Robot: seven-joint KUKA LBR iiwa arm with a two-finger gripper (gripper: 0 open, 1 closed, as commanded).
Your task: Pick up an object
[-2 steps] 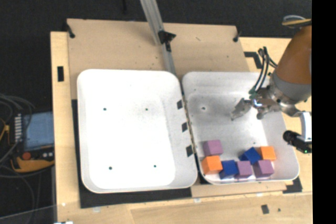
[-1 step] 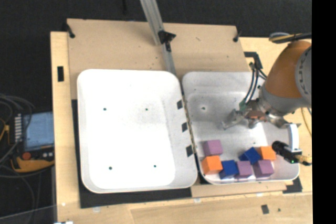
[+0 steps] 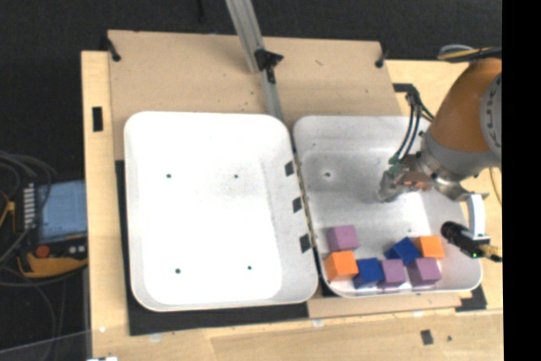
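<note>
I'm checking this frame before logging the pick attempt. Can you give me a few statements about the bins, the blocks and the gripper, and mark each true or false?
1. The blocks lie in the right bin. True.
2. The blocks are spread evenly over that bin. False: they cluster along its near edge, from the orange block to the purple block.
3. The gripper is above the right bin, away from the block cluster. True.
4. All the blocks are one colour. False: there are purple, orange and blue ones, such as the blue block.
5. A block sits in the left bin. False: its floor shows just a few small dark dots.
</note>
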